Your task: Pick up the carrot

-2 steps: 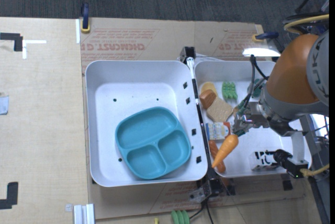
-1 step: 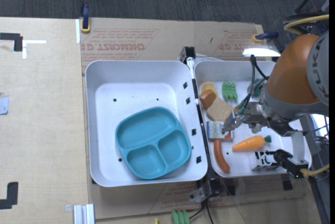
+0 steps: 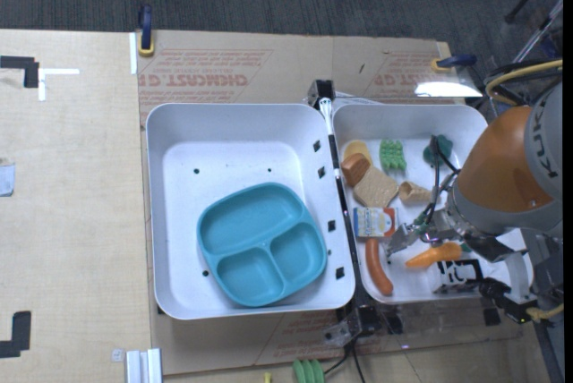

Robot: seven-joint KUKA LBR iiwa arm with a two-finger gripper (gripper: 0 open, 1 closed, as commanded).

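Note:
The orange carrot (image 3: 433, 256) lies near the front of the right bin (image 3: 405, 115), its thin end pointing left toward the bin's middle. My gripper (image 3: 440, 249) sits right over the carrot's thick end, below the arm's orange band (image 3: 503, 162). The wrist hides the contact with the carrot.
In the right bin a red sausage (image 3: 378, 268) lies left of the carrot, with a small carton (image 3: 373, 221), a bread slice (image 3: 375, 187), a bun (image 3: 356, 162) and green pieces (image 3: 392, 155) behind. The left bin (image 3: 170, 193) holds a blue divided plate (image 3: 261, 243).

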